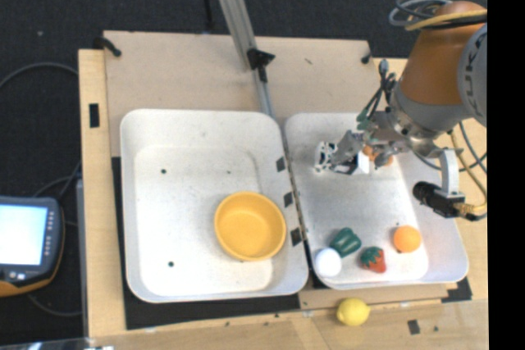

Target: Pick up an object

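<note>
My gripper (328, 159) hangs over the upper left part of the right bin (373, 197), reaching in from the right. Its fingers (322, 152) stand a little apart with nothing between them. At the near end of this bin lie a white ball (328, 263), a green object (345, 241), a red strawberry-like toy (374, 259) and an orange ball (406, 238). They all lie well below the gripper, apart from it. A yellow bowl (250, 225) sits in the left bin (164, 201) near its right wall.
A yellow lemon-like object (353, 311) lies on the bench outside the bins, below the right bin. A metal pole (238, 12) slants up from between the bins. A small screen (25, 242) sits at the far left.
</note>
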